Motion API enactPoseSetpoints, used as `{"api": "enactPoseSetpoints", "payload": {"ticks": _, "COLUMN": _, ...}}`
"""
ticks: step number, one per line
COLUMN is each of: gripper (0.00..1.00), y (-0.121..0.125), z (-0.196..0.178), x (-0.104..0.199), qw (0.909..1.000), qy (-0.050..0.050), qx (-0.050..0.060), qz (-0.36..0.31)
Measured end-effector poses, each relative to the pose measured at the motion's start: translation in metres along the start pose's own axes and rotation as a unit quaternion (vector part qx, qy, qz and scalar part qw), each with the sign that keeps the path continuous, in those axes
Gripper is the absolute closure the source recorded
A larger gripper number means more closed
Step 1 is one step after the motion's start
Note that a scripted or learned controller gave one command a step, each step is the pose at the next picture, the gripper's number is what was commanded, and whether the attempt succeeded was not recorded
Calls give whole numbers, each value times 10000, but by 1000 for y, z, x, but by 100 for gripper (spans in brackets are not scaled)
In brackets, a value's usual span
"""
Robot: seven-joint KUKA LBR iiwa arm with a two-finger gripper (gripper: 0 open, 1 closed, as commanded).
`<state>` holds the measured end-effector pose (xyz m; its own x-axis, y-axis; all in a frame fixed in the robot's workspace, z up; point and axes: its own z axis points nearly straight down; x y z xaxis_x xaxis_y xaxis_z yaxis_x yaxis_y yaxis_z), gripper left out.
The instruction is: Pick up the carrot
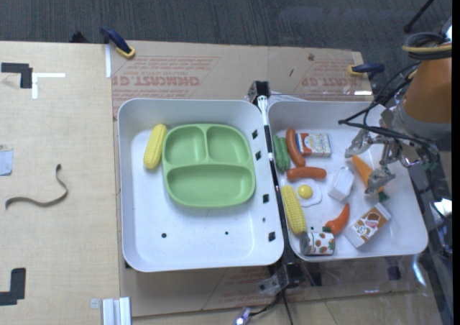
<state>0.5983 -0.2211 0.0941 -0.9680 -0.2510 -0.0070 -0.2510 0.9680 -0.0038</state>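
- While the gripper [374,162] hangs over the right bin [413,244] at its 3 o'clock side, its two fingers stand spread, one at about 10 o'clock and one at 4 o'clock of the carrot [363,170].
- Carrot: orange, lies slanted between the spread fingers near the bin floor; whether the fingers touch it cannot be told.
- Just at 8 o'clock of the carrot: a white block [341,185].
- Right bin also holds a small carton [313,144] at 12 o'clock, two sausages [305,172], a fried egg [307,193], a corn cob [293,210], a red chilli [338,218] and a juice box [368,226] at 5 o'clock.
- Left bin [144,244]: green divided plate [208,165] at centre, a second corn cob [154,146] touching its 9 o'clock edge.
- Orange band of the arm [431,90] sits at 1 o'clock of the gripper.
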Motion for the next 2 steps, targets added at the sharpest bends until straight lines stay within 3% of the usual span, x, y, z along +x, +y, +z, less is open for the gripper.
{"api": "enactPoseSetpoints", "payload": {"ticks": 1, "gripper": 0, "y": 3, "z": 0, "x": 9, "qw": 9977, "qy": 4, "qx": -8, "qz": -673}}
{"api": "enactPoseSetpoints", "payload": {"ticks": 2, "gripper": 0, "y": 24, "z": 1, "x": 40, "qw": 9982, "qy": 10, "qx": -19, "qz": -603}}
